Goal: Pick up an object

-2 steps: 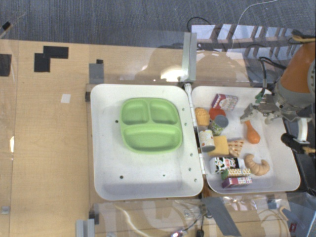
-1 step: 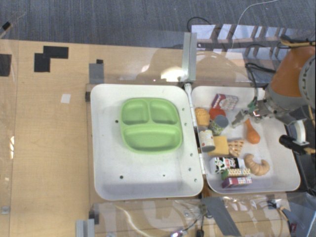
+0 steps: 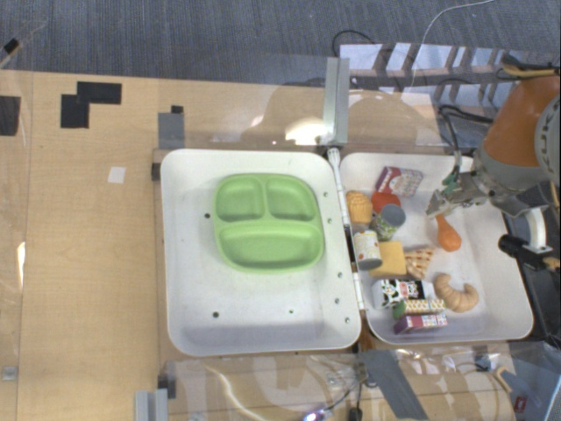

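End effector (image 3: 445, 198): over the upper right part of the right bin (image 3: 517, 323), reaching in from the right on the grey arm with orange band (image 3: 517, 130). Fingers point down and to the left, tips just above and beside the orange carrot-shaped toy (image 3: 448, 233). Whether the fingers stand wide or narrow cannot be told; nothing is visibly between them.

Task status: judged not yet accomplished. No object is seen lifted or gripped; every item appears to lie on a bin floor. Remaining: close on an item and raise it. The carrot-shaped toy is the nearest candidate.

Right bin, contents, outward from the end effector:
- orange carrot-shaped toy, just below the tips;
- red and white packet (image 3: 398, 181), near the top wall;
- red round piece (image 3: 383, 203) and dark grey can (image 3: 391, 217), touching or overlapping, left of centre;
- tan bread-like item (image 3: 358, 207), against the left wall;
- white cylindrical container (image 3: 365, 249), lower on the left wall;
- yellow wedge (image 3: 393, 258), beside that container;
- pale ridged piece (image 3: 420, 262), right of the wedge;
- croissant (image 3: 458, 293), lower right;
- black-and-white patterned carton (image 3: 401, 291), lower left;
- small dark red box (image 3: 421, 322), near the bottom wall.

Left bin (image 3: 188, 323): one green divided plate (image 3: 268, 222), three compartments, nothing in them, lying flat near the middle.

Worktop (image 3: 79, 261): pale wood, carrying both bins side by side.
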`<action>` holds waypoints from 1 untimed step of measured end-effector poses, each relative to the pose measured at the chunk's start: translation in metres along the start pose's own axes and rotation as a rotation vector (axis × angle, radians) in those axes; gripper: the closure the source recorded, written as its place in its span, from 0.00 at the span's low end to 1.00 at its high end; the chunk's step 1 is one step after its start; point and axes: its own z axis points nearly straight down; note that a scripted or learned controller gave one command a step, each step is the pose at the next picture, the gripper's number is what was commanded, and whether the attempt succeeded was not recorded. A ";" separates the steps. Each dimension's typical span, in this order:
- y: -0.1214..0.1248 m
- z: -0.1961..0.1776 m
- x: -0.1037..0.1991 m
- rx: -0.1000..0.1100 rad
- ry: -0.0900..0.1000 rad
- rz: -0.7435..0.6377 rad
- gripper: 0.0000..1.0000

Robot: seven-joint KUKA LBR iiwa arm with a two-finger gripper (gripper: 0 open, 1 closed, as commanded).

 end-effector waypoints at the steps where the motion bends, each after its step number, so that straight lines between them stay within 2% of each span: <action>1: 0.043 -0.114 0.066 0.009 0.003 -0.060 1.00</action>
